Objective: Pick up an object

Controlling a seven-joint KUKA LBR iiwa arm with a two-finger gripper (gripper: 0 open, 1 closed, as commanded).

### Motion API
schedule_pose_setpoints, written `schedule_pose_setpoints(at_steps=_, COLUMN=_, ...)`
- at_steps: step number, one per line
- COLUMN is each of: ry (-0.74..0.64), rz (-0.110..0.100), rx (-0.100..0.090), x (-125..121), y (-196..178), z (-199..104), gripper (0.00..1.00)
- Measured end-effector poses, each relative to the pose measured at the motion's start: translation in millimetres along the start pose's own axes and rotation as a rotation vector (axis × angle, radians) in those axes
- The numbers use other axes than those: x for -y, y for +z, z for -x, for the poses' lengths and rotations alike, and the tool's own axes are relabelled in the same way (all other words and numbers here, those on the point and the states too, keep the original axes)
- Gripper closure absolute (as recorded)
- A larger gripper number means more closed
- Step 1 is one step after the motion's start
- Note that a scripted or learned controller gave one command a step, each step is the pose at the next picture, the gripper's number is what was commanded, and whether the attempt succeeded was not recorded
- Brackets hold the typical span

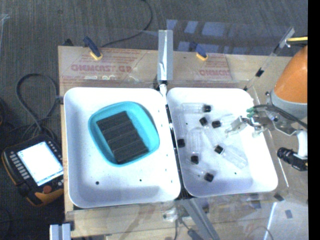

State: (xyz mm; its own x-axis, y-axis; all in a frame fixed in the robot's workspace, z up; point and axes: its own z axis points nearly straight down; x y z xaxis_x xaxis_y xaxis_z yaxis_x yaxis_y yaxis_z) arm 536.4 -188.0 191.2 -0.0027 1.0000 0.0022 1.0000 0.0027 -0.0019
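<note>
The arm enters from the right edge of the frame, its orange band (pixel 295 79) at upper right. The hand (pixel 251 119) sits over the right rim of the right bin (pixel 260 184); whether its fingers are apart or together cannot be told, and nothing is seen held between them. The right bin holds several clear vials with black caps (pixel 205 121), scattered across its middle and toward the lower centre; all lie on the bin floor. The left bin (pixel 80 184) holds a teal bowl (pixel 100 121) with a black ribbed block (pixel 122 135) lying in it. A teach pendant (pixel 35 169) lies at lower left, off the table.
</note>
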Motion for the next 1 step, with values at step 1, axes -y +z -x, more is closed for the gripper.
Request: schedule_pose_setpoints(at_steps=1, ry=-0.085, rz=0.001, rx=0.002, x=-16.0, y=98.3, z=-30.6, gripper=0.00)
